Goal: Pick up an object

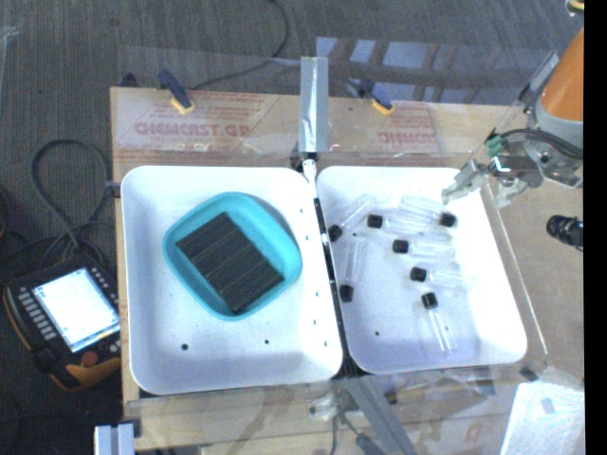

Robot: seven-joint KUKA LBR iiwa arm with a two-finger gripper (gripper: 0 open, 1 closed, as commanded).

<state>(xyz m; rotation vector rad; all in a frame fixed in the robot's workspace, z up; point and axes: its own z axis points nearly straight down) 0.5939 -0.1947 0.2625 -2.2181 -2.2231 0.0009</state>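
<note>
Nearby, clear vial [424, 213] just beside fingers [467, 182], their state unclear, right bin [507, 282].

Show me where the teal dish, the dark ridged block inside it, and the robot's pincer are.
teal dish [282, 236], camera view, on its bare right rim.
dark ridged block [229, 263], camera view, on the middle of its top face.
pincer [479, 180], camera view, midway between its fingertips, over the right bin's upper right corner.

clear vials [417, 221] with black caps, lying scattered, right bin [503, 344]

One fixed overhead camera, slanting down on both bins [322, 254].
</note>
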